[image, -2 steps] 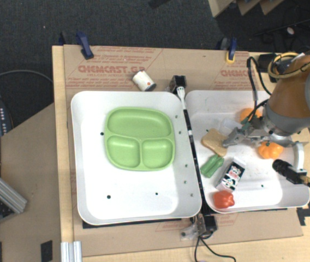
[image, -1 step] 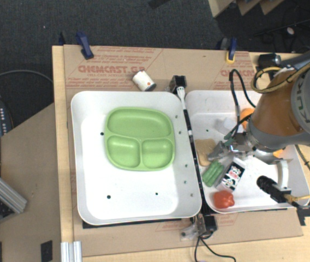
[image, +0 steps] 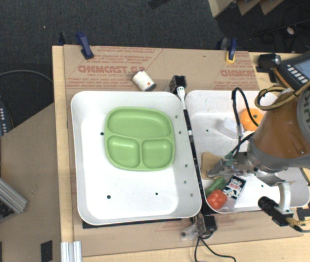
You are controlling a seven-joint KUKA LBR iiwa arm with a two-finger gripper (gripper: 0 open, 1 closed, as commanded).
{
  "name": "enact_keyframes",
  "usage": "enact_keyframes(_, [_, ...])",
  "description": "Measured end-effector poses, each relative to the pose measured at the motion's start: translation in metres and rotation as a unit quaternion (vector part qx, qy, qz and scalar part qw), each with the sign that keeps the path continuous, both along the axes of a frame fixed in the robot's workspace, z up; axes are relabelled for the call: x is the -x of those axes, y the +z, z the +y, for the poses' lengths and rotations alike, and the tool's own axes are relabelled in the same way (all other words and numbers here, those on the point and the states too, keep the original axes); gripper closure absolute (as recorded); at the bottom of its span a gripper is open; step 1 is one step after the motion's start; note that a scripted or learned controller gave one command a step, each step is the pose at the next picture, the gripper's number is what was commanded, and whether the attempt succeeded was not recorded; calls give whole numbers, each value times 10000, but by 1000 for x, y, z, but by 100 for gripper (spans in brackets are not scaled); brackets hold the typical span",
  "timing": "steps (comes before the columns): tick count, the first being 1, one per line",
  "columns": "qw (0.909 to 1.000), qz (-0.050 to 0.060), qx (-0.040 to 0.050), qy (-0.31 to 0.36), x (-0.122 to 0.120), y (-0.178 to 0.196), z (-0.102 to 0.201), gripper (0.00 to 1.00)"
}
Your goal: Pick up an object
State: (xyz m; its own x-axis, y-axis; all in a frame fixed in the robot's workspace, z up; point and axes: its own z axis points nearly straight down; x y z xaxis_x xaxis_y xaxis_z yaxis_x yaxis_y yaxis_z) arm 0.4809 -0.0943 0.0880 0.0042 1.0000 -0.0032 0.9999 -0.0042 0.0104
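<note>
two bins sit side by side on my bench, and the work is all in the right bin [image: 209,105], where the gripper [image: 219,171] has reached in low toward the near left corner. i take the red tomato-like piece [image: 216,199] as the likeliest target: it lies just beside the gripper on the side toward the bin's near wall, close to the divider between the bins. it looks roundish, so i see no long axis to line up on. a small black-and-white printed packet [image: 233,187] lies touching or almost touching it, further from the divider, and a tan flat piece [image: 209,160] sits on the gripper's far side. i cannot tell whether the jaws are parted or clenched, nor whether anything sits between them; the wrist hides that. an orange ball [image: 249,117] rests toward the right bin's far wall, well apart from the gripper. the bin floor is smooth white plastic, so i judge a round thing may roll when nudged, and the corner walls leave little room. the left bin [image: 89,146] holds a green divided plate [image: 140,138].
</note>
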Motion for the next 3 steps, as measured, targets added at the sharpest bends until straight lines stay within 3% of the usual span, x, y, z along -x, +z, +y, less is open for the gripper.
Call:
enact_keyframes(1, [10000, -11, -9, 14, -2, 10, 1, 100])
enact_keyframes(2, [9999, 2, -51, 108, 0, 101, 143, 100])
enact_keyframes(3, [10000, -46, -35, 47, 0, 270, 151, 100])
